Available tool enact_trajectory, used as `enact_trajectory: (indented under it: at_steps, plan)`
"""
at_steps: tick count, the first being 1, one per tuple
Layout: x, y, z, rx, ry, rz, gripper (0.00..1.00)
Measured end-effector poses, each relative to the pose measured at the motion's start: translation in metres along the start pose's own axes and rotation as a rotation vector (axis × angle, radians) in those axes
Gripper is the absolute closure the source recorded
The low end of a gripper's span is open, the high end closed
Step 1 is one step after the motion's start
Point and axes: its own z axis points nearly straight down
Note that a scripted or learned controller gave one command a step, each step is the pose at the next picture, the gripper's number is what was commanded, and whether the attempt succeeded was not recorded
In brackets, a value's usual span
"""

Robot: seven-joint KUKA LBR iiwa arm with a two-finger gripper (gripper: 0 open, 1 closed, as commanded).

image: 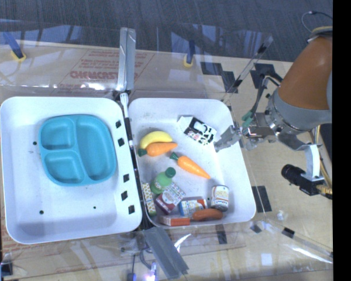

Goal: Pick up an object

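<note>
The right bin (237,163) holds several small items. A yellow banana (154,137) lies at its left, with an orange carrot (161,149) right beneath it. A second carrot (192,166) sits in the middle on a slant. A black-and-white box (197,130) lies toward the back, and a green bottle (162,180) is left of centre. A small can (220,196) and a reddish sausage (207,214) are at the front. My gripper (222,143) hangs over the bin's right rim, just right of the box, and I see nothing held in it.
The left bin (11,174) holds a blue divided plate (77,148). Several small packets (178,202) crowd the right bin's front left corner. A metal post (126,60) stands behind the seam between the bins. The arm's orange band (309,69) is at the right.
</note>
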Motion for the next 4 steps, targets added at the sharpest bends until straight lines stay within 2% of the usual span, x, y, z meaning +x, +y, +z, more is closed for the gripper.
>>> enact_trajectory:
  at_steps: [1, 2, 3, 4]
  plan:
    - [-0.015, -0.008, 0.081, 0.000, 0.000, -0.197, 0.00]
    - [0.024, -0.030, 0.185, -0.008, -0.002, -0.219, 0.00]
    - [0.024, -0.029, 0.175, -0.009, -0.002, -0.226, 1.00]
    - [-0.009, -0.015, 0.189, -0.002, 0.000, 0.055, 1.00]
